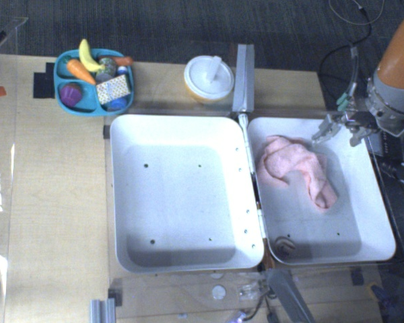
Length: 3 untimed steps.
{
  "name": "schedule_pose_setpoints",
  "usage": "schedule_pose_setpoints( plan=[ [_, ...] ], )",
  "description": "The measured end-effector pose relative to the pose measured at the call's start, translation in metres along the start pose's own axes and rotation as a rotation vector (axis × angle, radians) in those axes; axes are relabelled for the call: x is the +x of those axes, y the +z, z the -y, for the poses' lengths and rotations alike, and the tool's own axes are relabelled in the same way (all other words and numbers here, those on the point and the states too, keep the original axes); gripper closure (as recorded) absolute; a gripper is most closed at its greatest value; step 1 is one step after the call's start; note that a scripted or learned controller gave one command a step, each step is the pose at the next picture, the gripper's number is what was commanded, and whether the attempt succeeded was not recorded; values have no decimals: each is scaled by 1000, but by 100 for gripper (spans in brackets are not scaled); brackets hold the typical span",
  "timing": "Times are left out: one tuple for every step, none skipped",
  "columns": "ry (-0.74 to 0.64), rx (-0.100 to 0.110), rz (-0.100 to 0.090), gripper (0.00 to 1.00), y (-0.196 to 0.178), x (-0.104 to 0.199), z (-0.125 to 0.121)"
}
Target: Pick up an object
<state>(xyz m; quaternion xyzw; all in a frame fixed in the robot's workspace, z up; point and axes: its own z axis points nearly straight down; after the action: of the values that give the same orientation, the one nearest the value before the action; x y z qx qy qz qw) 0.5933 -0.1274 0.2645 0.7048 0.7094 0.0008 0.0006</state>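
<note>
A crumpled pink cloth (297, 168) lies in the right bin (363, 244), toward its far side. A small dark round object (285, 246) rests near that bin's front left corner. My gripper (338, 134) hangs over the bin's far right part, just up and right of the cloth. Its two fingers (322, 134) are spread open with nothing between them.
The left bin (178, 190) sits beside the right one. Behind it on the bench stand a blue tray (62, 79) of toy food and a white lidded bowl (209, 78). A grey metal post (243, 79) rises between the bins' far corners.
</note>
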Motion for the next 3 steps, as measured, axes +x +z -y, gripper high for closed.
schedule_pose_setpoints(
  plan=[
    [-125, 1, 0, 0, 117, -22, -4],
    [-183, -8, 3, 0, 173, -18, -41],
    [-315, -12, 6, 0, 173, -43, 22]
  ],
)
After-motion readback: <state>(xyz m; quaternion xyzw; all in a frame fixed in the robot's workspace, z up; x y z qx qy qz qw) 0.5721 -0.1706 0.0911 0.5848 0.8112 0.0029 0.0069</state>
